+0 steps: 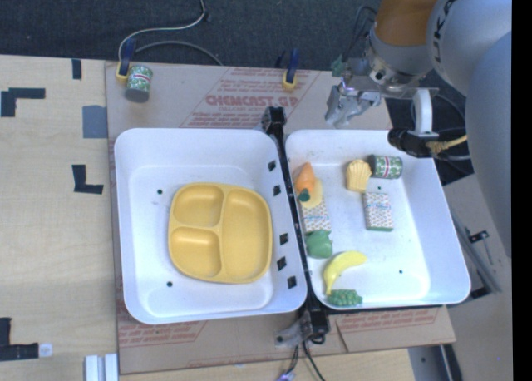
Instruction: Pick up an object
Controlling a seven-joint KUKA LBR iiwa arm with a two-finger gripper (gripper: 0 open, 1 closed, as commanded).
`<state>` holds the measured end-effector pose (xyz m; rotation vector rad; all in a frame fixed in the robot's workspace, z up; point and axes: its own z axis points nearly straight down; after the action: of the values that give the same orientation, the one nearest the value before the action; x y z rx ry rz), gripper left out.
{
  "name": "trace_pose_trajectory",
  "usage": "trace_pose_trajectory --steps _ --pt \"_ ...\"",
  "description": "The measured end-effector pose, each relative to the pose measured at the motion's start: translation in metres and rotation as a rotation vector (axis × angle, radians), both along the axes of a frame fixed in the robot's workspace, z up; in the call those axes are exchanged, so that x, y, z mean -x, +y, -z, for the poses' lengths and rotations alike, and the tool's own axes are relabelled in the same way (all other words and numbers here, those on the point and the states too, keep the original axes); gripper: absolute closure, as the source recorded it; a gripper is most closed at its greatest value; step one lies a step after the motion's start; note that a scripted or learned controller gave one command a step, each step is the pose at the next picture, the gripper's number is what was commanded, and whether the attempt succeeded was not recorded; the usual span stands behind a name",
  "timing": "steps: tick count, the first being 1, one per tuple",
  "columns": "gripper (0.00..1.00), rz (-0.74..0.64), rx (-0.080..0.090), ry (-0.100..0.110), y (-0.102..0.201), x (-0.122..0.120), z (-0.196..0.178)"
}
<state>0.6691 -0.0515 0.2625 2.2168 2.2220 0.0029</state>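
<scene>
Grapes (343,297) and banana (342,266) lay untouched at lower right; gripper (347,107) hovered released above, approach pending, needing descent.

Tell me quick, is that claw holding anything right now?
Gripper: holds nothing, hanging above the far edge of the right bin; open or shut cannot be told.

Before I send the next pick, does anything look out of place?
One small can sits outside both bins, on the cardboard at the far left corner, beside a clamp. The other items lie in the right bin, and the yellow divided plate in the left bin.
</scene>
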Motion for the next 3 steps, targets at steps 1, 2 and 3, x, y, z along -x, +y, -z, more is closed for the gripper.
trace_pose_trajectory --steps 1,2,3 --pt "0.0 0.001 0.001 0.004 -0.001 0.001 0.002" --pt "0.0 0.002 0.0 0.007 -0.045 0.002 0.104" --pt "0.0 0.001 0.0 0.003 -0.052 0.0 0.177"
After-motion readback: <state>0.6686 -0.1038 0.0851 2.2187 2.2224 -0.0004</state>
